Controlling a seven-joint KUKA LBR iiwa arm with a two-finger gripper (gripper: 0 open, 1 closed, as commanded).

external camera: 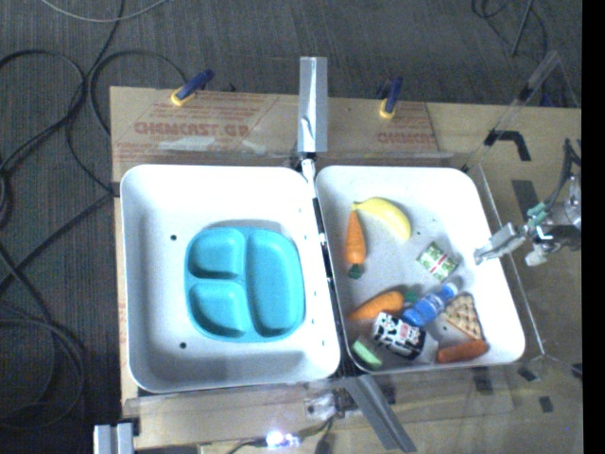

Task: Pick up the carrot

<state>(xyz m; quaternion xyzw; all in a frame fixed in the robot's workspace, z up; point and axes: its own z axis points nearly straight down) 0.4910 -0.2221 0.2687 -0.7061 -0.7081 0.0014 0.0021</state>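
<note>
Two orange carrots lie in the right bin (492, 206). One carrot (354, 239) stands lengthwise near the bin's left wall, its green end toward the front. The other carrot (376, 305) lies slanted at the front middle, beside a blue bottle (430, 305). The gripper (515, 239) hangs over the bin's right rim, well to the right of both carrots, with nothing seen in it.
A yellow banana (385, 218), a green-white packet (438, 260), a black-white pack (397, 336), a waffle piece (461, 318), a red sausage (462, 351) and a small green item (367, 353) share the right bin. The left bin (151, 206) holds a blue divided plate (248, 282).
</note>
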